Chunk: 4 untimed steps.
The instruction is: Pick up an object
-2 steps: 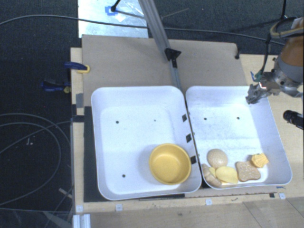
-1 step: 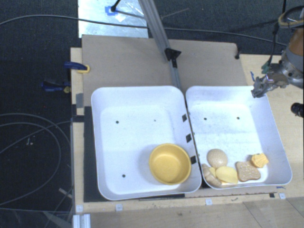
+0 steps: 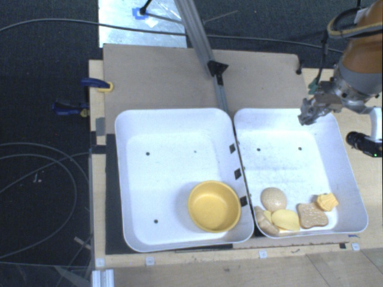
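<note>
Overhead camera view: the grey arm's two-finger gripper [image 3: 308, 116], jaw state impossible to tell, poised over the far right corner of the right shallow white bin [image 3: 299, 154], well apart from the pale food-shaped toy pieces [image 3: 291, 211] along its near edge; a round yellow plastic bowl [image 3: 214, 205] sits in the left white bin [image 3: 161, 142].

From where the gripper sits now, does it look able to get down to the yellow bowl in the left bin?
Probably yes. The yellow bowl sits alone near the left bin's front right corner, open from above. The gripper hovers at the right bin's far edge, so it must cross the divider.
</note>
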Available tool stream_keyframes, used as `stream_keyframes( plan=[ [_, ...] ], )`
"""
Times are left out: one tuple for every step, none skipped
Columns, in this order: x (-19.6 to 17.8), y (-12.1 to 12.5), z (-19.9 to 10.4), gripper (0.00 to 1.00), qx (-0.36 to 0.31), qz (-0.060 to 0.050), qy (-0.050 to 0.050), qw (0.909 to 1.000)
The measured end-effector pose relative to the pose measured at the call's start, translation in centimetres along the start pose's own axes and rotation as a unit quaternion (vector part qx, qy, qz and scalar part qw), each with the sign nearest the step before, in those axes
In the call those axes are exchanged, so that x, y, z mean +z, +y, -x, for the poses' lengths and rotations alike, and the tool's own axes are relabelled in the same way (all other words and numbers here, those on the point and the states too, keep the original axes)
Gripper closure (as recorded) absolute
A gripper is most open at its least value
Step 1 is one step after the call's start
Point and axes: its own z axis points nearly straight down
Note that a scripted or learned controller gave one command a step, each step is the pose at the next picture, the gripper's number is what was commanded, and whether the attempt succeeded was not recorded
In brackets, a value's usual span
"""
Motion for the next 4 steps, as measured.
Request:
stream_keyframes(
  plan=[
    [0.7,-1.6,-6.0,1.00,0.000,-0.001,0.001,1.0000],
    [0.8,-2.6,-11.6,1.00,0.000,-0.001,0.001,1.0000],
    [1.9,-4.8,-15.5,1.00,0.000,-0.002,0.000,1.0000],
    [1.1,-6.4,-20.2,1.00,0.000,-0.001,0.001,1.0000]
  ],
)
